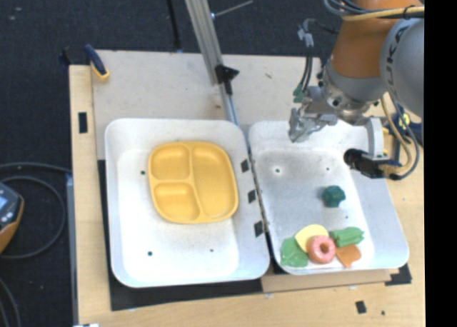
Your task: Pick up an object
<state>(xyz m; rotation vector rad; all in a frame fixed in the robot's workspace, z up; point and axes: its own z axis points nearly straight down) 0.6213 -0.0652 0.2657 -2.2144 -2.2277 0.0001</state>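
The biggest risk, as I judge it, is a grasp that closes on nothing or on two things together. The small toys sit in a tight cluster at the near edge of the right white bin (371, 204): a yellow round piece (310, 234), a pink ring-shaped doughnut toy (322, 249) lying on it, a green leaf-like piece (292, 253) touching on the left, a second green piece (348, 235) and an orange wedge (348, 254) on the right. A descent into this cluster can push the pieces against the bin wall or wedge a finger between them. The dark teal small block (332, 195) lies alone, well apart from the others, so it seems to me the safer target.

The two-finger gripper (303, 127) hangs above the far left corner of the right bin, near the rim, far from all the toys. Nothing is visible between its tips, and it touches no toy. How wide the pincer is, I cannot tell; it is small and blurred here.

The left white bin (121, 247) bears a yellow plastic plate with three compartments (193, 180).
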